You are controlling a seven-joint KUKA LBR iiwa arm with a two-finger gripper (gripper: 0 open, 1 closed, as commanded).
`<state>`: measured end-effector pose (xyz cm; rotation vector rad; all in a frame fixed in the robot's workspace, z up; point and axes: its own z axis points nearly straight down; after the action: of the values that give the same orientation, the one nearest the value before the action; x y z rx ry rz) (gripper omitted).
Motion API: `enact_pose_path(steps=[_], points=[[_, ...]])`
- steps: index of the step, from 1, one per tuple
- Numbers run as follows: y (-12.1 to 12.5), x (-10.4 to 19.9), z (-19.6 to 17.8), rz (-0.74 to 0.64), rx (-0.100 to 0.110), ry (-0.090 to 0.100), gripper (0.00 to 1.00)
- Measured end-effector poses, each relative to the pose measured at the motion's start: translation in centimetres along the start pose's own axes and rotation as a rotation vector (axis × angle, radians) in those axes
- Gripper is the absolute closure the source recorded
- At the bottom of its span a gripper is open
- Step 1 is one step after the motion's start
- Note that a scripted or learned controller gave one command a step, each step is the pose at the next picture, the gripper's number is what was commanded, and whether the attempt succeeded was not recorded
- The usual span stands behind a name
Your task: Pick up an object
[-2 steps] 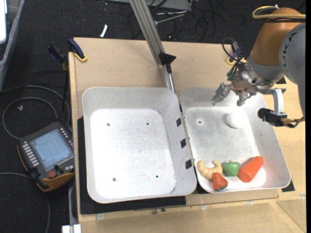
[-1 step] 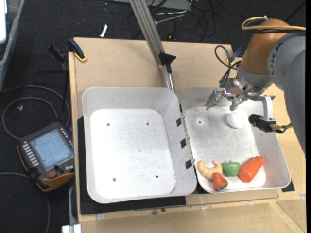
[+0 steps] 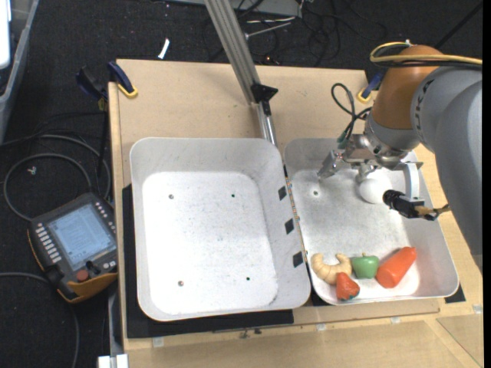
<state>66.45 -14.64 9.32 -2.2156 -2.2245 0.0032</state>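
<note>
Four small toy foods lie clustered in the near corner of the right-hand shallow white plastic bin: a cream curled croissant-like piece, a small red strawberry-shaped piece just in front of it, a green pepper-shaped piece touching its far side, and a larger orange carrot-shaped piece beside the pepper, toward the bin's outer wall. A white rounded object sits near the far end of the same bin, partly under the arm's wrist. The left-hand white bin adjoins this one along its inner wall.

Above the right-hand bin's far end hangs the grey arm with its orange band, and the two-finger gripper points toward the bin's inner wall. Whether its fingers are spread or closed cannot be told at this angle, and nothing visibly sits between them.

My reading is that the pick has not happened; the arm appears to be in the approach step, with the toys well apart from the tool, at the opposite end of the bin. A next move would call for travelling toward that near corner, or settling over the white object, then lowering squarely onto one piece, which crowding may make awkward.
</note>
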Motion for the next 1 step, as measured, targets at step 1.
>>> enact_pose_path(steps=[1], points=[[0.09, 0.01, -1.27, 0.000, -0.004, -0.001, 1.00]])
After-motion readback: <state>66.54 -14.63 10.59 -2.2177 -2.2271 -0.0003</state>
